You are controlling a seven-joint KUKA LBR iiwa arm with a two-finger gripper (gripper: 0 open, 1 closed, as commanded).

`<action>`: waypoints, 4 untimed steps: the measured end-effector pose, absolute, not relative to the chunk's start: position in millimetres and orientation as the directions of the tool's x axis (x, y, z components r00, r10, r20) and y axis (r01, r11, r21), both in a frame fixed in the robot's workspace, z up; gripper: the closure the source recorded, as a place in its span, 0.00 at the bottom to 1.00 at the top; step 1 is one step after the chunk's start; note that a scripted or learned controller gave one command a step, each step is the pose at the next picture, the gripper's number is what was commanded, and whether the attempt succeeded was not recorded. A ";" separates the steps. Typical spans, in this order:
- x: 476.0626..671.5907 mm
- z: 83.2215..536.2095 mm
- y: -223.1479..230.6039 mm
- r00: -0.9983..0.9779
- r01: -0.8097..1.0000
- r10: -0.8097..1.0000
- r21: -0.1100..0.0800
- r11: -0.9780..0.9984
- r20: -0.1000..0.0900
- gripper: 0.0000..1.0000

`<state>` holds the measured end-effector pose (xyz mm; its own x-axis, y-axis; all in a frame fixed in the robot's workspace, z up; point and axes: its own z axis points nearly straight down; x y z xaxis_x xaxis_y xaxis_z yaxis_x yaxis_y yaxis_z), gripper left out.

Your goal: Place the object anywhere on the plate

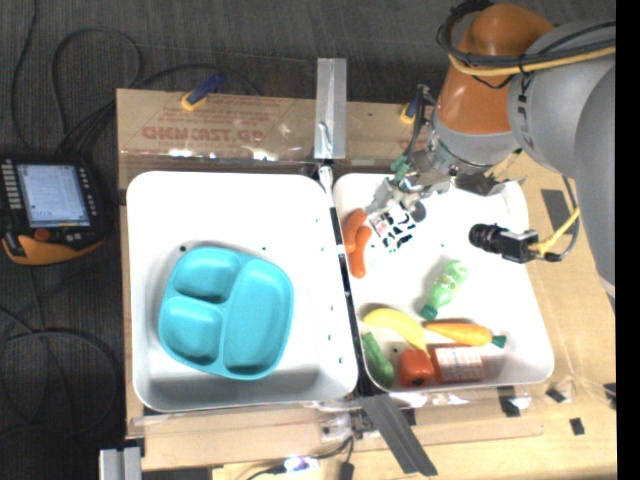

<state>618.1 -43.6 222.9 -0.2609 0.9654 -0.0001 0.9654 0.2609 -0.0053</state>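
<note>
I see the arm [540,78] reaching in from the right, wrist over the upper part of the right bin [520,268]. End effector [400,203] sits low near the bin's upper left, w/ a small black-and-white patterned item [397,228] right at its tip; can't tell from this angle if that item is gripped or just under it, and can't tell if the end effector is apart or together. Plate [226,311] is the blue 3-compartment one, in the left bin [150,208], lower-centre, nothing on it. Objs in the right bin: a carrot [354,240] along the left wall just beside the end effector, a green bottle [444,286] mid-bin lying tilted, a banana [395,324] lower left, a second carrot [468,332] w/ green end just right of the banana, a red box [460,364] at the bottom wall, a red-orange item [415,368] touching the box's left side, and a dark green piece [377,358] at the lower left corner. Small black camera-like unit [500,239] w/ yellow cable hangs off the arm over the bin's right side. Both bins sit side by side on the table [200,128], walls touching at centre. A handheld control pad [48,203] lies on the floor left of the table.
</note>
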 end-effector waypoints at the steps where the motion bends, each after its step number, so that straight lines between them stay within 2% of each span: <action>1: 669.0 295.1 -26.1 -0.179 0.984 0.984 -0.005 0.179 -0.002 1.00; 2: 584.9 201.4 11.5 -0.029 1.000 1.000 -0.008 0.029 -0.001 1.00; 3: 550.0 226.7 86.0 -0.239 0.971 0.971 -0.007 0.239 0.001 1.00; 4: 550.0 226.7 85.9 -0.239 0.971 0.971 -0.007 0.239 0.001 0.00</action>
